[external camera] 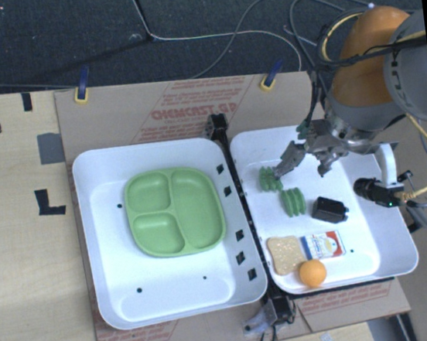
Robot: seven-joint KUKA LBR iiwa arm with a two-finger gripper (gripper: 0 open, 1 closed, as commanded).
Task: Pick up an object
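The arm reaches in from the right, its orange band (pixel 366 56) showing above the wrist, and the claw (pixel 306 163) hangs over the upper part of the right bin (pixel 392 255). Its two fingers (pixel 289 162) stand spread apart with nothing between them; one dark finger points down and left toward the green ridged piece (pixel 270 179) near the bin's left wall, its tip just beside that piece.

A second green ridged piece (pixel 293 201) lies just below and right of the first. A small black block (pixel 329 209) rests to its right, near the middle of the bin. Along the bin's lower edge sit a tan slice of toast (pixel 285 252), a small white carton with blue and red print (pixel 322 246) touching it on the right, and an orange ball (pixel 313 273) just below the two.

The left bin (pixel 102 243) holds a light green divided plate (pixel 175 211) with three compartments, lying flat near the bin's centre.

Both bins rest on a sheet of brown cardboard (pixel 182 107) on the wooden counter (pixel 22 253). Cables (pixel 203 34) run across the dark surface behind it.
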